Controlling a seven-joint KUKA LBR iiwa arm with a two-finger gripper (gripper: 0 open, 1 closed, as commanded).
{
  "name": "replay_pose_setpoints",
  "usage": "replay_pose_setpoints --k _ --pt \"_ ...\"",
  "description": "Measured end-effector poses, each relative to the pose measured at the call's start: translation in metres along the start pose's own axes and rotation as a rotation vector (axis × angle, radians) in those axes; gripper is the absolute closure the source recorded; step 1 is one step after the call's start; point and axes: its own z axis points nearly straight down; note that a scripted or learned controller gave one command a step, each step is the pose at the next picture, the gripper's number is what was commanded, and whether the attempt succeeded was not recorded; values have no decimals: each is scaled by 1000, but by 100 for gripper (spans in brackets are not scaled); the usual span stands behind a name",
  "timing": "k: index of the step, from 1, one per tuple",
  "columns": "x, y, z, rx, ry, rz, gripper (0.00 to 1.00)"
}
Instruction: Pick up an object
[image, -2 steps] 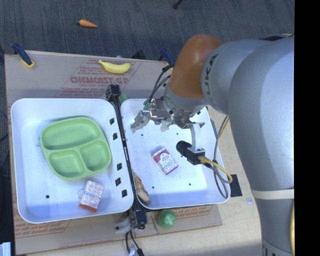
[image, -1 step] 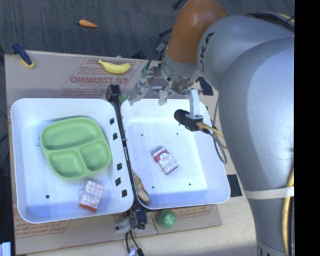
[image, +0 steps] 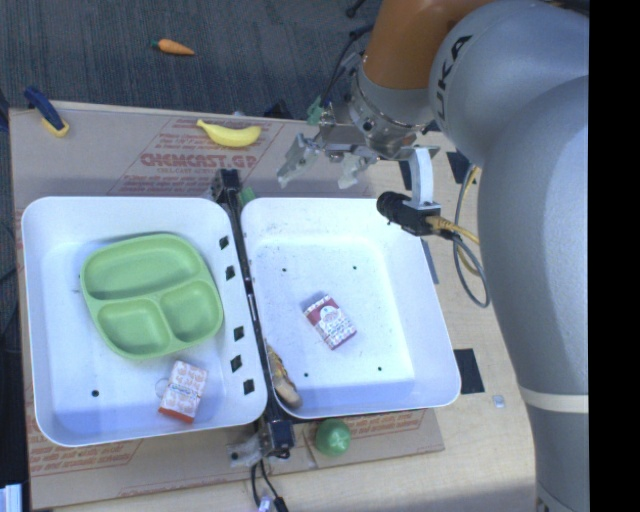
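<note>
My gripper (image: 322, 168) hangs above the far rim of the right bin (image: 400, 310), fingers spread apart with nothing between them. In the right bin lies a small red and white packet (image: 330, 321) near the middle, and a tan peanut-like piece (image: 281, 382) rests by the near left corner. The left bin (image: 50, 330) holds a green divided plate (image: 152, 293) and an orange and white packet (image: 183, 390) near its front.
A yellow banana (image: 230, 132) lies on the cardboard behind the bins. A green ball (image: 333, 437) sits in front of the right bin. An orange carrot (image: 176, 46) and a blue and yellow tool (image: 46, 110) lie at the far left. A black clamp strip (image: 238, 290) divides the bins.
</note>
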Motion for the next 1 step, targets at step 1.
replay_pose_setpoints --k 1 --pt "-53 -1 8 2 0 4 0"
